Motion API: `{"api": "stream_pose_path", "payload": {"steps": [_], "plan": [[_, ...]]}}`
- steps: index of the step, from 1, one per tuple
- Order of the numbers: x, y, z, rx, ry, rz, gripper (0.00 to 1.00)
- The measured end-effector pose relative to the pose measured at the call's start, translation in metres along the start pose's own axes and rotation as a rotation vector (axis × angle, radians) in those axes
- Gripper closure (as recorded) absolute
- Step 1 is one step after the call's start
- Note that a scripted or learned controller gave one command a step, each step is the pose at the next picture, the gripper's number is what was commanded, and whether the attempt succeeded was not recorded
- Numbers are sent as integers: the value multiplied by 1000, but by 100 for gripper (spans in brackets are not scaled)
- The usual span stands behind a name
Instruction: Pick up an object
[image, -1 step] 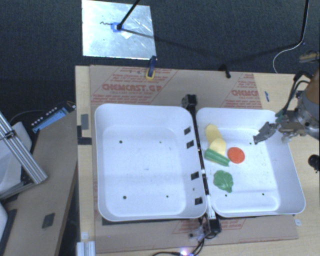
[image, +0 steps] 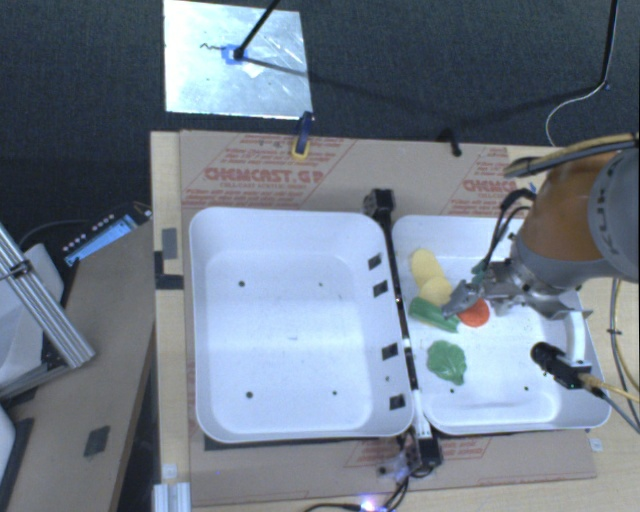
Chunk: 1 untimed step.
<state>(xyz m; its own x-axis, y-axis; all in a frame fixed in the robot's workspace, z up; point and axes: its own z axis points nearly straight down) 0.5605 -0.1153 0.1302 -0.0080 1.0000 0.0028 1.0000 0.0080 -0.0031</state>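
Observation:
In the right bin (image: 500, 400) lie two yellow lumps, one (image: 425, 264) behind the other (image: 436, 290). Near them are a long green piece (image: 430, 313), a red-orange piece (image: 476, 316) and a leafy green piece (image: 446, 361). My gripper (image: 463, 299) is low in this bin, just above the gap between the long green piece and the red-orange piece, right beside the nearer yellow lump. The gripper partly hides the red-orange piece. I see nothing lifted off the bin floor.
The left bin (image: 290, 325) stands beside the right one, with a black divider strip (image: 392, 310) between them. The arm (image: 570, 230) reaches in from the right over the right bin's far corner. Both bins rest on a cardboard sheet (image: 270, 170).

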Motion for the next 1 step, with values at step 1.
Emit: {"api": "stream_pose_path", "payload": {"steps": [1], "plan": [[29,46,47,-7,-3,0,0]]}}
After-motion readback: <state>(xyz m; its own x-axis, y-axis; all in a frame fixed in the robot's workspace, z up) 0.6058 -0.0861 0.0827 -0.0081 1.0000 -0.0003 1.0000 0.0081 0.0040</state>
